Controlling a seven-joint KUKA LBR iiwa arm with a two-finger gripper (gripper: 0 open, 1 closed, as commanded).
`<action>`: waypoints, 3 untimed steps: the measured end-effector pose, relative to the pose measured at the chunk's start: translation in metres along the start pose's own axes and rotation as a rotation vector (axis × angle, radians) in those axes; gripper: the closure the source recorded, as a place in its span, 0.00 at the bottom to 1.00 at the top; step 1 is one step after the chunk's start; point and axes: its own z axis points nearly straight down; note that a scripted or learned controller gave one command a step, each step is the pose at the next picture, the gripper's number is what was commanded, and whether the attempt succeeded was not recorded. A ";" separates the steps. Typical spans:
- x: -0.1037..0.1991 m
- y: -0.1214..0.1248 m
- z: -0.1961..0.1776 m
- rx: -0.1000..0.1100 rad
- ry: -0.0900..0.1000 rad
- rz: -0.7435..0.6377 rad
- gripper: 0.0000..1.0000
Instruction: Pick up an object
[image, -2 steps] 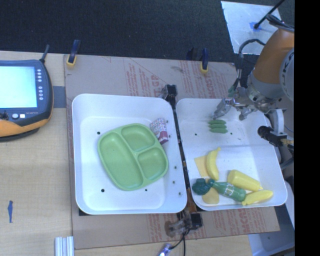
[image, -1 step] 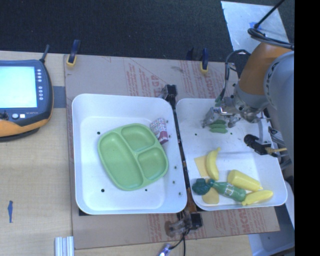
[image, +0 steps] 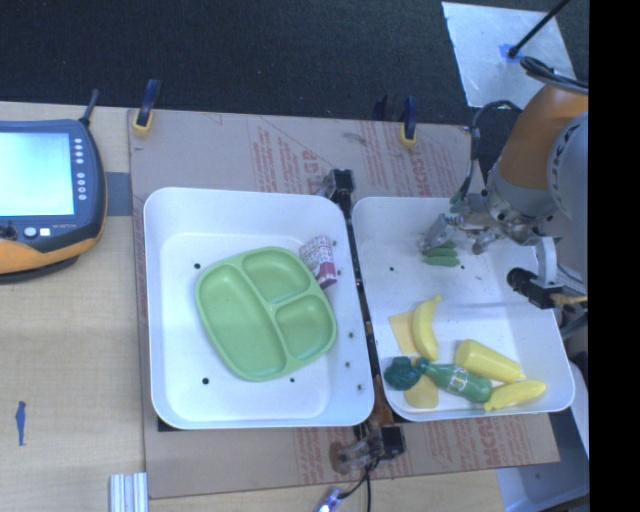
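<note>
So nearest the camera the green bottle (image: 450, 379) and banana (image: 426, 326) lay untouched in the right bin (image: 525, 300); further back the gripper (image: 452, 236) hovered just over a small green piece (image: 441, 257), probably mid-descent, next needing a clean closing

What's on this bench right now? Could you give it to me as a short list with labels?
left bin: green divided plate, small red-and-white can at the plate's upper right
right bin: banana, green bottle, two yellow pieces, small green item
gripper: low in the right bin, just above the small green item
hold: cannot tell
beside the bins: handheld screen on the left
</note>
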 end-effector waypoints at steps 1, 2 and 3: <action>0.025 0.000 0.000 0.004 0.001 -0.002 0.00; 0.005 0.000 0.000 0.000 0.000 0.000 0.00; 0.023 0.000 0.000 0.004 0.002 -0.002 0.00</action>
